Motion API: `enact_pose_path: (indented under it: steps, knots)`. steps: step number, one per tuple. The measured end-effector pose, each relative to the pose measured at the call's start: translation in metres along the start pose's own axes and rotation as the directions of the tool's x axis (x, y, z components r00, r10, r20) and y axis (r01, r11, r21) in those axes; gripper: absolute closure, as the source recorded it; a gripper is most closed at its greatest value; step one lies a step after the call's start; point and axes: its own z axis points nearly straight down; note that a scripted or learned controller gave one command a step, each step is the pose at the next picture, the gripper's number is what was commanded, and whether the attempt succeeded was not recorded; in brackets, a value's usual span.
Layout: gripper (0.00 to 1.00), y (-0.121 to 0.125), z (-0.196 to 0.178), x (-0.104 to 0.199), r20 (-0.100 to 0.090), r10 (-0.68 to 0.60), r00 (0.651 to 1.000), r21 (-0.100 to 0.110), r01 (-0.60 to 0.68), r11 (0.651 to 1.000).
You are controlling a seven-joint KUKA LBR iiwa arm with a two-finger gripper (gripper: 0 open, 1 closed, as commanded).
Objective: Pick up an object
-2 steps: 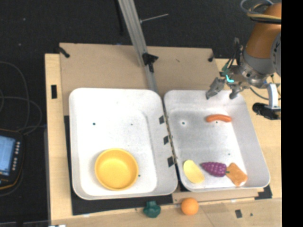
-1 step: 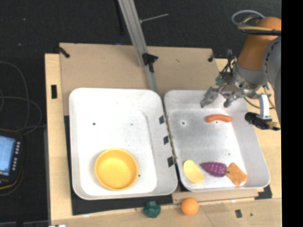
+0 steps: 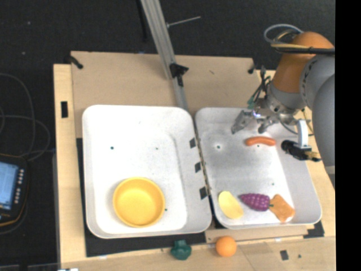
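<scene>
We see a small orange-red sausage (image 3: 260, 141) lying in the far part of the right bin (image 3: 234, 171), just on the near side of the gripper (image 3: 254, 122), close below it. The gripper's fingers are spread open with nothing between them. Along the near edge of the same bin lie a pale yellow piece (image 3: 230, 205), a purple grape cluster (image 3: 255, 201) and an orange carrot-like piece (image 3: 281, 207), well apart from the gripper. The left bin (image 3: 135, 143) holds a yellow bowl (image 3: 139, 201) in its near part. On the table (image 3: 121, 78), near the bins' front edge, sit an orange ball (image 3: 225, 246) and a green object (image 3: 181, 250). A metal pole (image 3: 161, 38) slants across the far side.
</scene>
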Motion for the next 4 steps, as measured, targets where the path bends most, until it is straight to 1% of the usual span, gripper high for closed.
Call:
enact_pose_path:
  steps: [1, 2, 3, 4]
  knots:
    - [0.0, 0.0, 0.019, -0.001, 0.001, -0.001, 1.0, -0.001, 0.001, 1.0]
    - [1.0, 0.001, 0.005, -0.002, 0.004, -0.004, 1.0, -0.006, 0.004, 1.0]
    - [1.0, 0.008, -0.059, -0.006, -0.001, -0.002, 1.0, -0.011, 0.002, 1.0]
    - [1.0, 0.017, -0.108, -0.003, -0.001, 0.001, 1.0, -0.01, -0.001, 1.0]
